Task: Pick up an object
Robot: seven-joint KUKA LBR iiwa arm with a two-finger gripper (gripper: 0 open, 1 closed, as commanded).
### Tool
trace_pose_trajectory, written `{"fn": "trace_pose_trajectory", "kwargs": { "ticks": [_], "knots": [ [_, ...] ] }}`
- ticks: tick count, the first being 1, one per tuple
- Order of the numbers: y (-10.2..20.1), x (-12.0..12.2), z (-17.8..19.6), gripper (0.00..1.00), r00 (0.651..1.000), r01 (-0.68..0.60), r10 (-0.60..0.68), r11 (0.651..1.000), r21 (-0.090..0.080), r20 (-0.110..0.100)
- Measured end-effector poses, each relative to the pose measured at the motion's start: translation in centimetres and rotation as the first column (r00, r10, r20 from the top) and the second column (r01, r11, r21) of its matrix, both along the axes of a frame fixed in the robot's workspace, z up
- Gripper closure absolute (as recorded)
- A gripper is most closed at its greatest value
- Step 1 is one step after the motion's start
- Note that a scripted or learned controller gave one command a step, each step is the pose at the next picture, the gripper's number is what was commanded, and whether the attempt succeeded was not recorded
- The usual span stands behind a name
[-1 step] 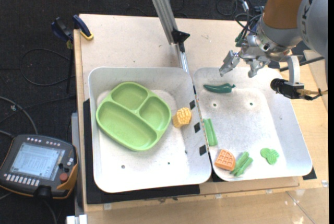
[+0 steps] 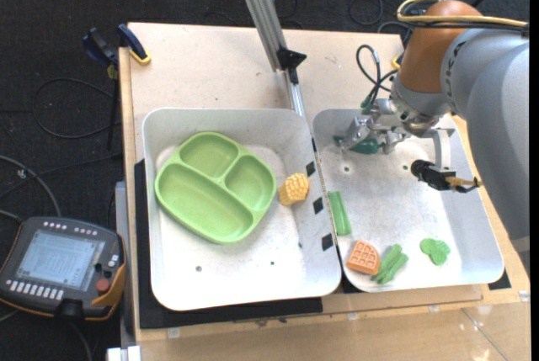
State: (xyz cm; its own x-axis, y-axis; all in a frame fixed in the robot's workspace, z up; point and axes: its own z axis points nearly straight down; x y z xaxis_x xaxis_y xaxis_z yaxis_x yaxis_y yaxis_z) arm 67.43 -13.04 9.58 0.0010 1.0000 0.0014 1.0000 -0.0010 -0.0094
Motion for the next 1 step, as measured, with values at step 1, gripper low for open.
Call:
{"fn": "trace_pose_trajectory", "kwargs": {
  "ticks": [1],
  "knots": [
    [-4.09,-5.58,-0.10,0.00,1.000,0.005,-0.005,1.000,-0.002,0.005]
  ]
}}
